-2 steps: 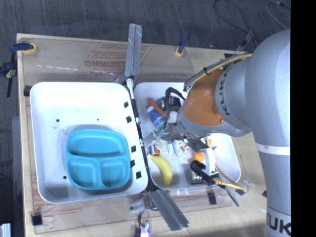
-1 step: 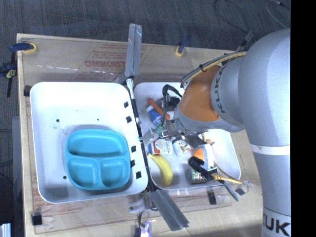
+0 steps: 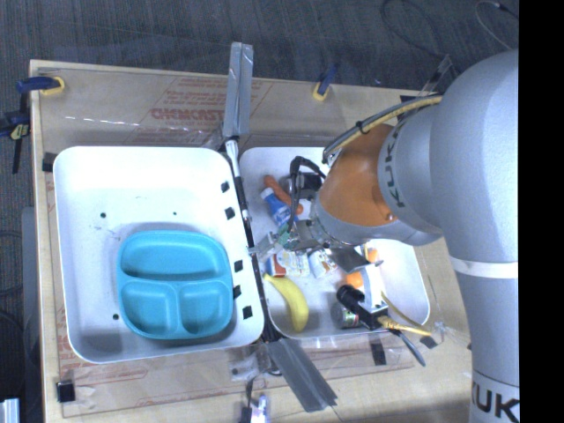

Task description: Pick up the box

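Arm's gripper [image 3: 298,236] is down in the right bin [image 3: 414,276] over the clutter, the box [image 3: 293,263] sits right under it beside the banana [image 3: 292,300], blue tray [image 3: 175,283] in the left bin [image 3: 132,183].

Robot arm [image 3: 467,174]: large rounded links in smooth light grey, with a paler seam ring [image 3: 483,267] between two segments. Orange band [image 3: 352,188] encircles the wrist section, glossy and dome-shaped. Dark lettering "KUKA" [image 3: 394,176] runs along the grey collar beside the band; part of the same mark [image 3: 492,402] appears low on the base link. Black and yellow cables [image 3: 374,122] run along the wrist.
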Robot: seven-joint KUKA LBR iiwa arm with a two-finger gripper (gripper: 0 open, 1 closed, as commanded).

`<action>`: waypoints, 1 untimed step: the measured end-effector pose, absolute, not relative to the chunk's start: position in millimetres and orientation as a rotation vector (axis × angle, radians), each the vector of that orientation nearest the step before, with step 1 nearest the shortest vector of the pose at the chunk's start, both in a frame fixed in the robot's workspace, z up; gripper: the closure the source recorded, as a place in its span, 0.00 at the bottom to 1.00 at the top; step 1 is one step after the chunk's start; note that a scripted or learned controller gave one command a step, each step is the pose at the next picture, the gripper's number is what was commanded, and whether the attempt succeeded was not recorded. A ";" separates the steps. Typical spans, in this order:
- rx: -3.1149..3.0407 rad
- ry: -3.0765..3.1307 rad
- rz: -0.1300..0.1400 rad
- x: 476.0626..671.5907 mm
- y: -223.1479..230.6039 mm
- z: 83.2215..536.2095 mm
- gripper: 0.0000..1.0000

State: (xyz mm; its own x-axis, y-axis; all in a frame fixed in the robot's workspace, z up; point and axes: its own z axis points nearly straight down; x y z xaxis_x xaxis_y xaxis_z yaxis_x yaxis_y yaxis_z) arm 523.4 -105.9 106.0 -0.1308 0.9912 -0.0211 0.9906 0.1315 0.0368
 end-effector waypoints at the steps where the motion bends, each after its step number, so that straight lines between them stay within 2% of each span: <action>1: 2.182 2.248 0.023 527.9 -111.7 103.1 0.00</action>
